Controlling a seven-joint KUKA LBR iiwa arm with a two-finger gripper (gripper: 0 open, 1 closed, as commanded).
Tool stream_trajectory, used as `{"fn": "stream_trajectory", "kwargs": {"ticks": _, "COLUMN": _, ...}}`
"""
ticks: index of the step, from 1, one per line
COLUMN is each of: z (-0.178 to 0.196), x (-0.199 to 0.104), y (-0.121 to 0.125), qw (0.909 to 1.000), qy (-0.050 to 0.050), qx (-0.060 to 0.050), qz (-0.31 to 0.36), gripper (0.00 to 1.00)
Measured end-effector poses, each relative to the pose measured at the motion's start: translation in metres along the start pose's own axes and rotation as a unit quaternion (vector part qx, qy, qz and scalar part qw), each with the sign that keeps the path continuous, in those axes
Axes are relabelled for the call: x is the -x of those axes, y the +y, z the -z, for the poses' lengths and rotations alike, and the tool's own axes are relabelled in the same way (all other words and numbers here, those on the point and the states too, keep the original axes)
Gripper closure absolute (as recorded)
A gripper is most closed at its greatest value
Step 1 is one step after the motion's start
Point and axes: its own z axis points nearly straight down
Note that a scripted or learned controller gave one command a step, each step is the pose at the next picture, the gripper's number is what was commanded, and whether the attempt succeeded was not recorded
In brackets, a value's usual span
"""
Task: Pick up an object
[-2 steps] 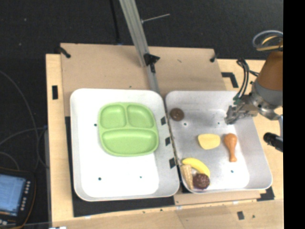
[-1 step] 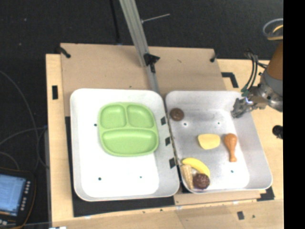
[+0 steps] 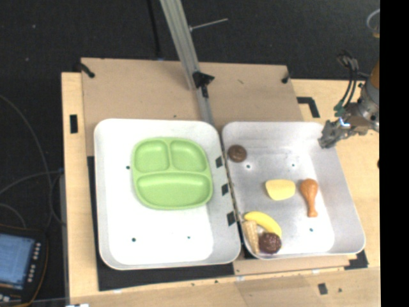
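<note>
The gripper [image 3: 330, 135] hangs over the far right corner of the right bin [image 3: 291, 142], carrying nothing; whether it is spread or closed I cannot tell. Below it in that bin lie a brown ball [image 3: 237, 153] near the far left, a yellow wedge [image 3: 280, 189] and an orange drumstick [image 3: 310, 196] mid-bin, and a banana [image 3: 262, 222] touching a dark round piece [image 3: 270, 242] at the near edge. The left bin [image 3: 115, 229] bears a green divided plate [image 3: 172, 173].

Hand [image 3: 329, 135], perhaps empty, hovers over right bin's [image 3: 332, 235] corner.
</note>
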Motion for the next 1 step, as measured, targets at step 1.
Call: {"fn": "stream_trajectory", "kwargs": {"ticks": 1, "z": 0.0232, "x": 0.0017, "y": 0.0008, "qw": 1.0, "qy": 0.0, "qx": -0.001, "qz": 0.0, "gripper": 1.0}}
